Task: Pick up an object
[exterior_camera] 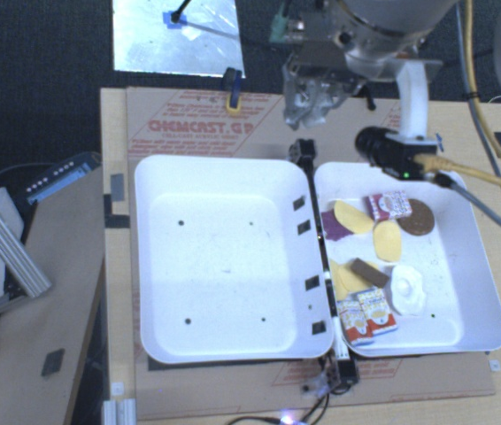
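The right bin (476, 264) holds a cluster of small items. A red and white carton (389, 205) lies at the back beside a brown round disc (416, 217). Two yellow ovals (352, 217) (387, 240) and a purple piece (331, 223) sit left of them. Nearer the front are a yellow wedge (344, 280), a brown bar (371, 273), a white lump (407, 289) and a second red and white carton (367, 314). My gripper (308, 106) hangs high behind the bins, above the divide between them, with nothing seen in it.
The left bin (224, 255) stands beside the right one on a cardboard sheet (197, 124). A blue and yellow clip (232, 91) lies on that sheet behind the left bin. A shiny foil square (175, 25) lies on the dark floor beyond.
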Tool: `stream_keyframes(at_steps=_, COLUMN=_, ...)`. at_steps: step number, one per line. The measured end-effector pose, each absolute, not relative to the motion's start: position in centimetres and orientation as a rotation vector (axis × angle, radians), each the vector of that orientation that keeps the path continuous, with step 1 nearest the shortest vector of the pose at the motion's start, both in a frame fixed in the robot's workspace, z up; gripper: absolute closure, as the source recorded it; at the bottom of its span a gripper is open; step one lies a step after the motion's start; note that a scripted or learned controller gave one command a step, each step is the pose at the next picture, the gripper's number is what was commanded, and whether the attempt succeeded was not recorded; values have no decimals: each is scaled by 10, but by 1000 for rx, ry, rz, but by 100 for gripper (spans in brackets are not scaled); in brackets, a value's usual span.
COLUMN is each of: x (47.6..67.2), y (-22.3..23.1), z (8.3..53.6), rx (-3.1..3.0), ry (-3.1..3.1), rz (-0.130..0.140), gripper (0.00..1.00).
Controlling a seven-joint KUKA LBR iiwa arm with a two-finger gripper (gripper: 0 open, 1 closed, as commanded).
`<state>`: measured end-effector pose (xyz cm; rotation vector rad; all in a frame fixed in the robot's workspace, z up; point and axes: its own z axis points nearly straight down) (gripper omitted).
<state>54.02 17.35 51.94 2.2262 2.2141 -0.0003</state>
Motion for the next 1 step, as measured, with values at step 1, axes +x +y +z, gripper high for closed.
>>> stream_keyframes(at_steps=1, x=604, y=177, z=535, rx=2220, ry=2219, rz=5, gripper=100)
